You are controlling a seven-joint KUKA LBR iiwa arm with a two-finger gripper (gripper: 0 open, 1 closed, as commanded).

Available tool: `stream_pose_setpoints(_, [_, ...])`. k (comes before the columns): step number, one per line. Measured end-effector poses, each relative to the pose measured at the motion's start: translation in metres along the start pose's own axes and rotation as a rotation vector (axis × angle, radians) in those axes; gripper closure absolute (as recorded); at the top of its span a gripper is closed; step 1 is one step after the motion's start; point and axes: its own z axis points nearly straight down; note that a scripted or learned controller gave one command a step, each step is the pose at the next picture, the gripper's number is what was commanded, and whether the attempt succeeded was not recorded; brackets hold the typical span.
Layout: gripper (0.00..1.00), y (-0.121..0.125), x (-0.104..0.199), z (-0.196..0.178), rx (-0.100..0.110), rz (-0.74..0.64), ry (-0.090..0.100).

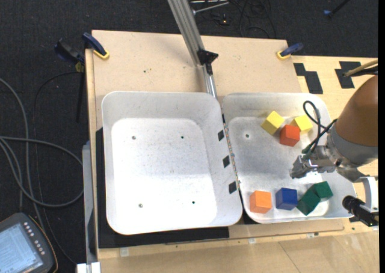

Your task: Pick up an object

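Note:
The right bin (252, 145) holds several blocks. Two yellow blocks (272, 122) (302, 123) and a red block (290, 134) lie near its far side. An orange block (260, 201), a blue block (287, 198) and two green blocks (313, 196) lie along its near edge. My gripper (302, 166) hangs low over the right side of this bin, between the red block and the green blocks. It sits just above and left of the green blocks. No block shows between its tips.
The left bin (120, 121) stands beside the right one, joined along a black-clipped divider (227, 157). A metal pole (186, 19) slants in from the top. Blue-and-yellow clamps (96, 46) (290, 50) grip the board's far corners. The arm's body (361, 127) covers the right bin's right edge.

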Motion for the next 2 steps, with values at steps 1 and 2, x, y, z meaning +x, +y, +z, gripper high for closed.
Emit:
stream_pose_setpoints(1, [1.0,0.008,0.004,-0.045,-0.002,-0.001,0.0])
stream_pose_setpoints(2, [1.0,0.01,0.003,-0.091,-0.002,-0.001,-0.001])
